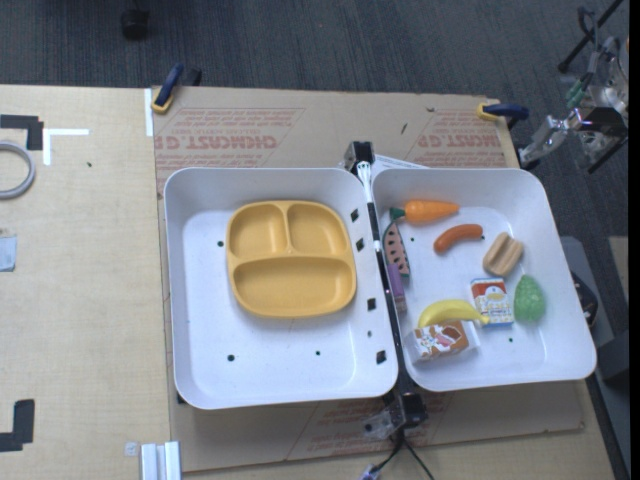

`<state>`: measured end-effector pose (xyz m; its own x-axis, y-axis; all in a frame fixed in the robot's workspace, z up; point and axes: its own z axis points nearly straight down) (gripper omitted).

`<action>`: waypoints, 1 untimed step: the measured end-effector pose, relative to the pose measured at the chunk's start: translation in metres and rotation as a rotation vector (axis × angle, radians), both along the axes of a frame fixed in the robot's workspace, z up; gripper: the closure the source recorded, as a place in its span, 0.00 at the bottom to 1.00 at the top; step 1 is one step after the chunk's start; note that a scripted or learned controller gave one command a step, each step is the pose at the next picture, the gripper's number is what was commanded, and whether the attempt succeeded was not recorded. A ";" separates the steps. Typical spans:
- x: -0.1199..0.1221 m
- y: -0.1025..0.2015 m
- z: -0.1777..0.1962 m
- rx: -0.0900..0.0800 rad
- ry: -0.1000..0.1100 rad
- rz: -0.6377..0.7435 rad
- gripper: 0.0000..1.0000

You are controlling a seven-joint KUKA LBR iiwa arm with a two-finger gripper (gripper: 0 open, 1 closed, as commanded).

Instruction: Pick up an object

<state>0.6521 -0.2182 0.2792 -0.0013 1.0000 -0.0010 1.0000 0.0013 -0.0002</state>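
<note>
Sausage (458, 237) looked light, smooth and rigid, best pinched across its middle; end effector (560, 128) state could not be told.

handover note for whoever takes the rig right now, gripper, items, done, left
Gripper: at the far right, outside both bins; finger state cannot be read, nothing seen in it.
Right bin: carrot, sausage, hot dog, banana, green item, two small cartons, watermelon slice.
Left bin: yellow divided plate.
Done: no pick yet.
Left: pick one object.
</note>
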 end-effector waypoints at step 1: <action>0.007 0.053 -0.180 0.000 0.001 -0.255 0.00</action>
<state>0.6588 -0.1656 0.0995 0.2509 0.9680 -0.0008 0.9680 -0.2509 -0.0009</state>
